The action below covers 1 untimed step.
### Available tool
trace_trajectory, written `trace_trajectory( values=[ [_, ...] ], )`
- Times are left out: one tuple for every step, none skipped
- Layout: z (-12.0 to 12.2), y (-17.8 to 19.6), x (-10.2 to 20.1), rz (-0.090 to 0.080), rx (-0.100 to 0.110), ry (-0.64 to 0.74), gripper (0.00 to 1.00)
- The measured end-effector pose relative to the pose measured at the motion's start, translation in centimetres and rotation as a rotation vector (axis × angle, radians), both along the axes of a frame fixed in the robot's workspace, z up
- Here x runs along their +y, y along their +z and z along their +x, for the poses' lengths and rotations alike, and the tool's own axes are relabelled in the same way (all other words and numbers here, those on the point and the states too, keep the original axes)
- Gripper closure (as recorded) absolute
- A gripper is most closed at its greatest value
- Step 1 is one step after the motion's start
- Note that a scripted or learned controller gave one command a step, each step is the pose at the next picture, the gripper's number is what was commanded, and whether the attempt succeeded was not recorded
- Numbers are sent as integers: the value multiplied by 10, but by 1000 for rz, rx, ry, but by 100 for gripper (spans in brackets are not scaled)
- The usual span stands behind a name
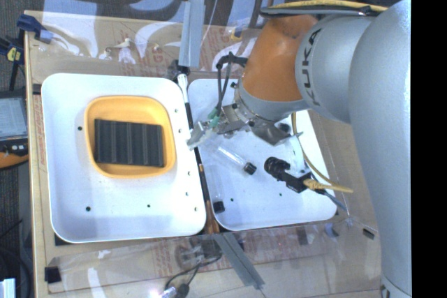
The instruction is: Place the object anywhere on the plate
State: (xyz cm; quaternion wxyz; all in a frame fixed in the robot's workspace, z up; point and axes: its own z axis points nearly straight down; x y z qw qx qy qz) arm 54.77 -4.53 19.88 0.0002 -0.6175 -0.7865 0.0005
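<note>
Your hand [198, 135] sits low over the right bin's [262, 220] left edge, by the divider — whether it is wide or narrow, you cannot tell. The yellow plate [129, 108], with its dark ribbed object [130, 143], lies in the left bin [105, 213] — well apart.

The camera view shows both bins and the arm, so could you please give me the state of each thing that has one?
Yellow plate: lying flat in the left bin, with a dark ribbed block on it.
Clear tube: lying on the floor of the right bin, not on the plate.
Hand: low over the right bin's left edge, near the tube; grip state unclear.
Arm: reaching in over the right bin.
</note>
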Motion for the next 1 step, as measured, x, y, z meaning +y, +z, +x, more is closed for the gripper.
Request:
trace_trajectory(
  values=[
    [17, -6, 17, 0, 2, 19, 0]
  ],
)
